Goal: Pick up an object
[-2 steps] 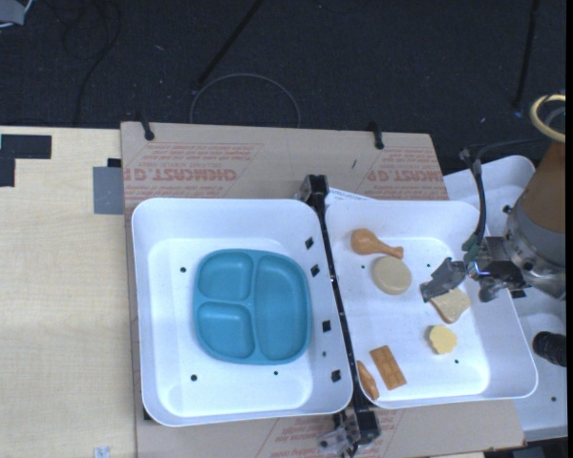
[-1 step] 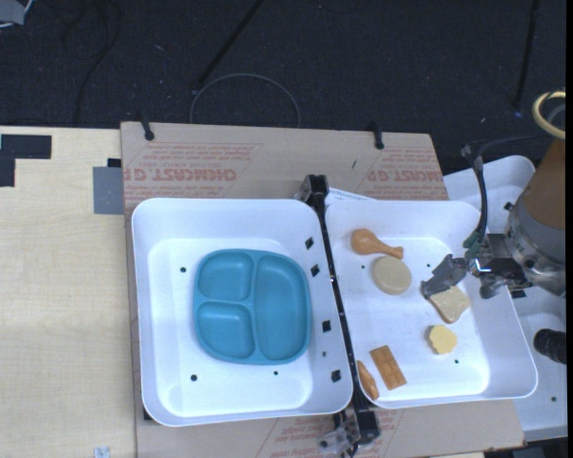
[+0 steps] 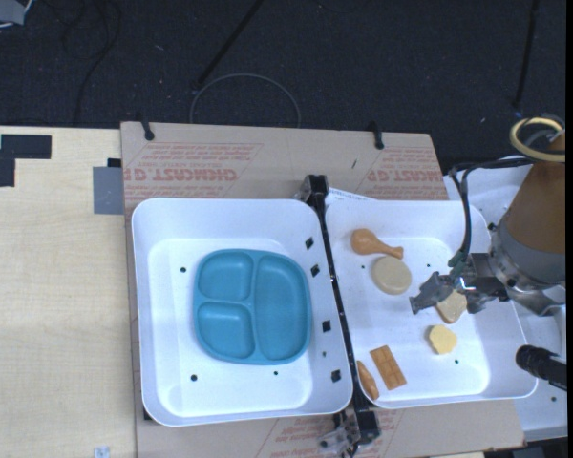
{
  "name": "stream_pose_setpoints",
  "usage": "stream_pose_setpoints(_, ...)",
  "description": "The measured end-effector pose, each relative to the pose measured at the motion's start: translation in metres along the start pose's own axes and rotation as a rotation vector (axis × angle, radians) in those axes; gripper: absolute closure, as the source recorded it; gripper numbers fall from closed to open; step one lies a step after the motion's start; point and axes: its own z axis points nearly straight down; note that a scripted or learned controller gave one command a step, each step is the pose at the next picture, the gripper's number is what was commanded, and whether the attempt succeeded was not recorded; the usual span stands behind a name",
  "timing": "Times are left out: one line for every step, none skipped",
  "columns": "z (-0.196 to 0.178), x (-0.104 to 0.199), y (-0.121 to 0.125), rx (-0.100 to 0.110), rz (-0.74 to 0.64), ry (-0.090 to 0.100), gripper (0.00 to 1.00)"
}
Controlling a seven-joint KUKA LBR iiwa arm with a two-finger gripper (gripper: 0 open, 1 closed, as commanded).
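Two white bins sit side by side; in the right bin (image 3: 477,375) we see the gripper (image 3: 451,301) low over the floor. A pale tan food piece (image 3: 451,307) lies right at its dark fingers (image 3: 428,299), seemingly between them, though we cannot tell whether they clamp it. A blue divided plate (image 3: 251,305) fills the left bin (image 3: 162,256).

Light wood bench (image 3: 53,294) carrying everything. Cardboard sheet (image 3: 267,160) lying flat on bench, printed text showing upside down. Two white bins sitting on cardboard, side by side, touching along black centre strip (image 3: 329,303): left bin (image 3: 162,227), right bin (image 3: 477,375). Black patches (image 3: 14,156) and grey patch (image 3: 106,189) sticking to bench surface left of cardboard. Dark floor lying beyond bench's far edge.
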Motion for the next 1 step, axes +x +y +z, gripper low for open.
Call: stream_pose_setpoints(0.0463,-0.0051,-0.0055,0.000,0.000,0.001,0.00)
